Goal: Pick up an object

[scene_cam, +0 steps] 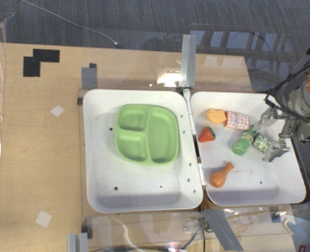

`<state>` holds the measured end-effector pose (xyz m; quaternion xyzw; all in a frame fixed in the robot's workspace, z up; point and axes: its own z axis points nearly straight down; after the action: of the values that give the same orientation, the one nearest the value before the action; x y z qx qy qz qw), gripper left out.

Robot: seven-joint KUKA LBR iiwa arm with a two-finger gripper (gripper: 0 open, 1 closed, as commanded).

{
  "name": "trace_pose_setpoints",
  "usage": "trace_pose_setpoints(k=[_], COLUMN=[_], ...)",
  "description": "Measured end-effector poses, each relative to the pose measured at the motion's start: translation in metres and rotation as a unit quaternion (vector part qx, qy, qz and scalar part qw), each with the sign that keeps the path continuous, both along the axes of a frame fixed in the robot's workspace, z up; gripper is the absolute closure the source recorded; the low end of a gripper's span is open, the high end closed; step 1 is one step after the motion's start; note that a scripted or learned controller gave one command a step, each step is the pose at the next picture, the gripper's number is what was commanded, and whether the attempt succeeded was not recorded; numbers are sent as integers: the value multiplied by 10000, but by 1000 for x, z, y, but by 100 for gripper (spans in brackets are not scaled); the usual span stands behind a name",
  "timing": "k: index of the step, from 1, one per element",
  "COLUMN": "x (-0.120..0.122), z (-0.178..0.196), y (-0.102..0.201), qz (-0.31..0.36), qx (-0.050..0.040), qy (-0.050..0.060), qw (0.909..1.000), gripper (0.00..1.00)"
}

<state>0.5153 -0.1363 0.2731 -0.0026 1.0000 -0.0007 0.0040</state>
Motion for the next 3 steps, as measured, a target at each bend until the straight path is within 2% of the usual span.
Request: trace_pose_setpoints(k=[1, 2, 3], x=[24, -23, -18], z=[-113, -182, -168], y=[40, 38, 38], qz=[-4234, -3024, -3002], qx=[29, 40, 46], qy=[21, -45, -137], qw=[9059, 9532, 9538], gripper=[0, 0, 100])
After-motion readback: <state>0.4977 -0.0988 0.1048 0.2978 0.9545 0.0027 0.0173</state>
